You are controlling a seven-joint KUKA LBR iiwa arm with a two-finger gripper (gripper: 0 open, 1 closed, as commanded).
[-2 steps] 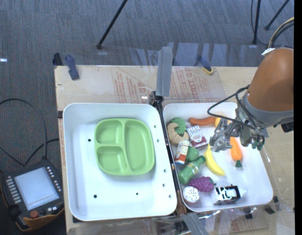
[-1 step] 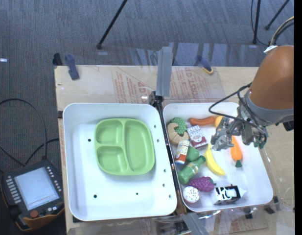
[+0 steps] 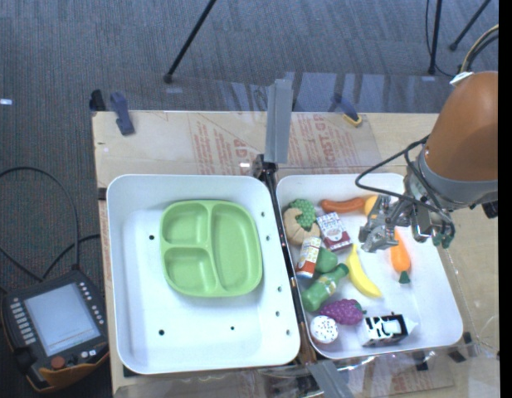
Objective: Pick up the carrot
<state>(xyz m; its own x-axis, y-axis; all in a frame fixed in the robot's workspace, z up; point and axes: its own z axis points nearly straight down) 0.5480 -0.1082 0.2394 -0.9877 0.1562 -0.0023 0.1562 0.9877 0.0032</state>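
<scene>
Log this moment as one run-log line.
target: carrot in right bin | pincer above bin, left of carrot | carrot not held | tray in left bin

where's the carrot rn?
In the camera view, the carrot lies in the right bin, toward its right side, just right of the gripper and up-right of the banana.

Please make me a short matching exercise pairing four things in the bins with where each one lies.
Things:
1. green divided plate
2. carrot
3. purple grapes
4. banana

Places:
A. right bin, just below the pincer
B. left bin, near its middle
C. right bin, between the green bottle and the carrot
D. right bin, near the front edge, beside the black-and-white carton

Pairs: 1-B, 2-A, 3-D, 4-C
</scene>
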